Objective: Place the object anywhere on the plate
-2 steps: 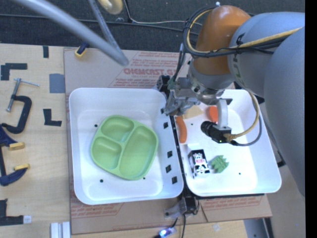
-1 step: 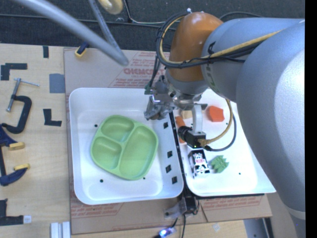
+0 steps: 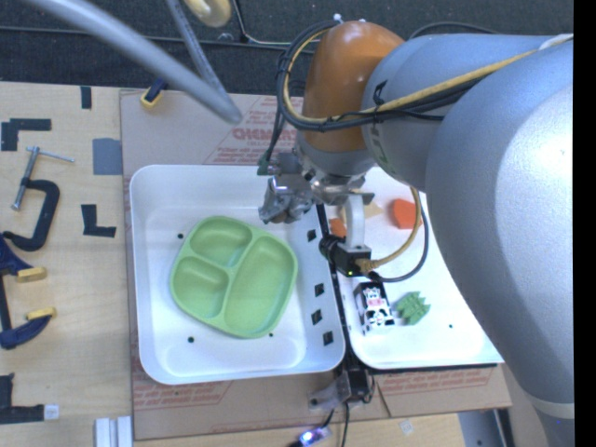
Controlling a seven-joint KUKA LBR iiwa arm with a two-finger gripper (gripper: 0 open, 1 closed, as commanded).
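1. In the left bin (image 3: 149, 250), a green divided plate (image 3: 233, 276) lies flat near the middle, its long axis running from the bin's upper left toward its lower right. All three compartments look bare.

2. The gripper (image 3: 284, 201) hangs just above the plate's upper right corner, close to the wall that parts the two bins. It sits under the orange band of the arm (image 3: 340, 73), which reaches in from the plate's right.

3. Tool state: the view is too dark and cluttered at the wrist to say whether the fingers stand apart or together. Nothing can be made out between them.

4. Candidate objects all lie in the right bin (image 3: 456, 343), on the far side of the dividing wall from the plate:
   - an orange block (image 3: 403, 214), to the plate's upper right;
   - a small black-and-white toy (image 3: 375, 309), to the plate's right, just past the wall;
   - a green leafy piece (image 3: 411, 307), just beside that toy, farther from the plate.

5. Governing relation: the gripper stands on the plate's side of the wall, while the loose objects lie beyond it, to the gripper's right and lower right. The plate lies down and to the left of the gripper, very near.

6. Judgement: if the gripper carries something, a short descent toward the plate's nearest compartment would finish the task. If not, it must cross the wall first.
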